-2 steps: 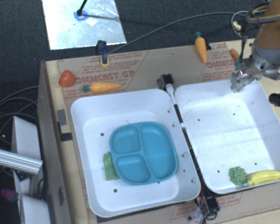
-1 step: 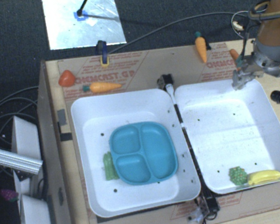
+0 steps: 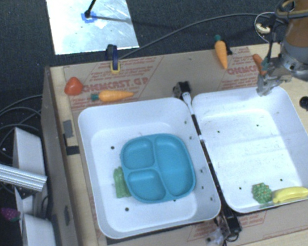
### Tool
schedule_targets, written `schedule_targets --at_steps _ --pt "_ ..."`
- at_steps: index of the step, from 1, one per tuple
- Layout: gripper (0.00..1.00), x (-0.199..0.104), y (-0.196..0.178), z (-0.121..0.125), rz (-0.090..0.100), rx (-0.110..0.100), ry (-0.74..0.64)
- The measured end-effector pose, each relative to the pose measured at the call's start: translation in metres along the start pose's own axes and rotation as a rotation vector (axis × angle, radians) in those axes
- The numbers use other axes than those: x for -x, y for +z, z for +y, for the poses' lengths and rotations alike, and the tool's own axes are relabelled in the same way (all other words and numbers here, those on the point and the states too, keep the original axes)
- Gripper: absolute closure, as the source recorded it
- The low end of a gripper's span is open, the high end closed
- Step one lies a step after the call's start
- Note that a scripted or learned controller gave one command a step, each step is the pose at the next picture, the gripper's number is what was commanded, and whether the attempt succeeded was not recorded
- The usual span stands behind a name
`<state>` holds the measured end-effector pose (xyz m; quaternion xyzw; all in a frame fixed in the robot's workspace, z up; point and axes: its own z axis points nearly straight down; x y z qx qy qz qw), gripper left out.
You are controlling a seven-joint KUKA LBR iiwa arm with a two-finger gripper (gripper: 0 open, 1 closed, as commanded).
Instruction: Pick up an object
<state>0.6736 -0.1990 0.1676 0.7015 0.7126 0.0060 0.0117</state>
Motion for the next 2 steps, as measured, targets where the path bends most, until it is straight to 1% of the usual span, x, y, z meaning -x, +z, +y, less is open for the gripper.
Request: schedule_targets --at_steps 1,2 --pt "1.00 -0.019 0.076 -0.066 0.009 -0.026 0.015" --pt "1.00 -0.018 0.064 -0.064 0.007 -0.020 0.014"
